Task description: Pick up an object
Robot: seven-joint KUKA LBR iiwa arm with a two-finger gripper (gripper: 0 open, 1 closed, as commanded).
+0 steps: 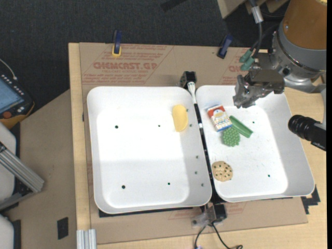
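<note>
**Arm hangs over the right bin, nothing seen in its grip**

The bench (pixel 129 61) is a brown board with red print along its far edge, and it bears two shallow white bins side by side. The left bin (pixel 104 139) holds one thing, a pale yellow lump (pixel 179 118) lying close to its right wall. The right bin (pixel 290 175) holds the rest of the objects, gathered in its left half.

The arm (pixel 306 19) reaches in from the right, its orange band cut off by the upper frame edge and its grey wrist just below that. The gripper (pixel 244 101) hangs over the far part of the right bin, dark and pointing downward. Its fingertips look close together, but whether they are parted or closed cannot be told from this angle, as the dark parts merge. No object shows between them. Its tip sits near the small carton and apart from it.

The small carton (pixel 219 118), white with red and blue print, lies flat just left of the bin's middle. A green stick (pixel 240 126) lies slantwise beside the carton, touching it or nearly so. A green knobbly ball (pixel 231 137) rests just below the stick and against it. A round cookie (pixel 222 170) with dark specks lies alone near the bin's left wall, well apart from the others.

Two blue clamps (pixel 117 43) grip the bench's far edge.
</note>
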